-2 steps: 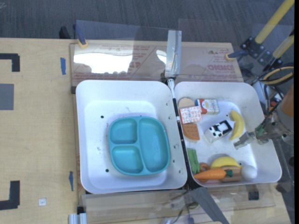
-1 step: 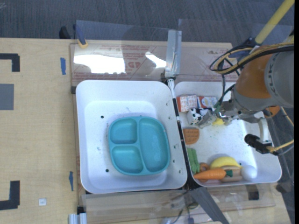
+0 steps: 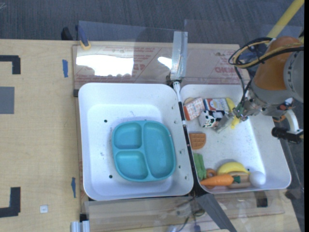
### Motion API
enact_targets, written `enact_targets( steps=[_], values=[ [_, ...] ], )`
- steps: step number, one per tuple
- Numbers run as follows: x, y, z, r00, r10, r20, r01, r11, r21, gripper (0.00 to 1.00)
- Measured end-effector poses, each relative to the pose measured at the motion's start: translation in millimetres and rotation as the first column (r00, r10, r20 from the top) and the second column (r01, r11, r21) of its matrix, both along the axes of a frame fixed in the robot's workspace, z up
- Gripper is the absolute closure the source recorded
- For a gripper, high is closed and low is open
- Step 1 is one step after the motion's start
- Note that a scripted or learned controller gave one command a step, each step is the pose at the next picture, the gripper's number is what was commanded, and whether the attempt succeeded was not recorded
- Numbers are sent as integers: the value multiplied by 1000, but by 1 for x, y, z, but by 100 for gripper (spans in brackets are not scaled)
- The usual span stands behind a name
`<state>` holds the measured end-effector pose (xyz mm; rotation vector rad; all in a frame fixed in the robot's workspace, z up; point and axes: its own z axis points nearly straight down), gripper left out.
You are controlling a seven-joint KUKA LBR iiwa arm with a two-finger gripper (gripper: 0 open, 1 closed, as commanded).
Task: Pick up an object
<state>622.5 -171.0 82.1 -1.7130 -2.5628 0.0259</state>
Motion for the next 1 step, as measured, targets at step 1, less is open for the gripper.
enact_targets(
  steps=[1],
  values=[
    [0, -2, 9, 1000, -1, 1, 1, 1000, -3, 100]
  ],
)
